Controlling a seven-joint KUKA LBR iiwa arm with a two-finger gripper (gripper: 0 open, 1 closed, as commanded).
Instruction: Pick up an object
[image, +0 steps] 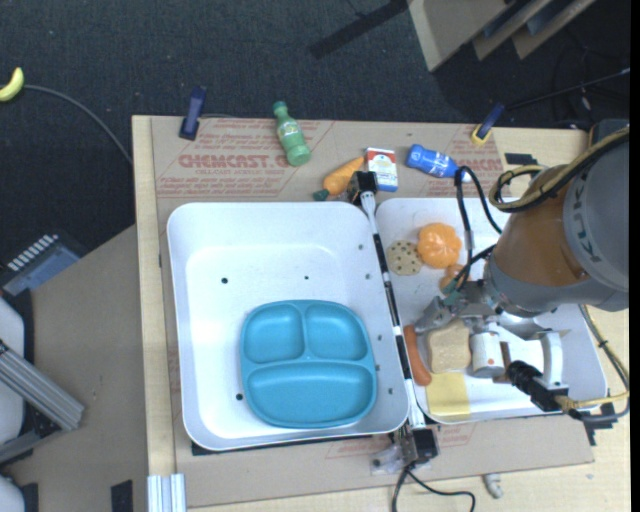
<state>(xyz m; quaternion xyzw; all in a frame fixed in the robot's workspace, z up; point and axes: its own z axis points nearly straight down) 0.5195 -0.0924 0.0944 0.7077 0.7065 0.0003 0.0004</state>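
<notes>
The right bin (590, 350) holds an orange fruit (438, 244), a round brown cookie (404, 257), a pale bread slice (447, 350), a yellow block (449, 395) and a reddish sausage (417, 362) along its left wall. My gripper (455, 312) hangs low over the middle of this bin, just above the far edge of the bread slice and below the orange fruit. The grey wrist and its orange band (540, 240) cover the bin's right half.
The left bin (200, 250) carries a blue divided plate (308, 362). Behind the bins on the cardboard lie a green bottle (292, 135), a carrot (343, 177), a small carton (381, 168), a blue can (431, 160) and two blue clips. Black cables loop near the wrist.
</notes>
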